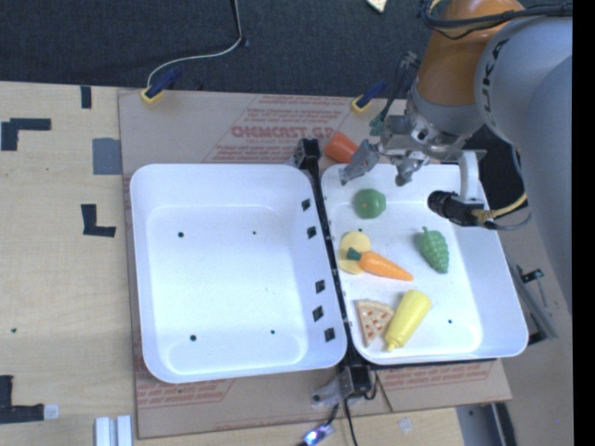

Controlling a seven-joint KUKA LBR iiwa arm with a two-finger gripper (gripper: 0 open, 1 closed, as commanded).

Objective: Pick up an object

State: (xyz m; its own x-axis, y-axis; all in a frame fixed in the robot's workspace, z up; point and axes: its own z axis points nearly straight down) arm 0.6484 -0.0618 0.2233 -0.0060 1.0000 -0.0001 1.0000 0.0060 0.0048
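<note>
Now my fingers [383, 165] hang spread apart, one dark tip to each side, with nothing between them, just above the far rim of the right bin [493, 337]. Everything below I place against that bin.

Nearest under my fingers, in the bin's far part, sits a green ball [370, 203], probably a toy lime. I judge it light, hard plastic and smooth, so it may roll or squirt out unless I close across its widest middle. Just outside the bin's far-left corner lies an orange piece [341, 146], half behind the rim.

Further in, near the divider side, a small yellow fruit [353, 247] touches a carrot [384, 267]; the carrot looks stiff and tapered, best taken across its thick end. Toward the bin's right wall rests a knobbly green cone [433, 250], whose texture should grip well. At the near edge are a flat pizza slice [374, 321], awkward because it lies low, and beside it a yellow bottle-shaped piece [407, 318].

Counted: six things inside, one of each, plus one outside. The left bin [223, 258] sits alongside.
</note>
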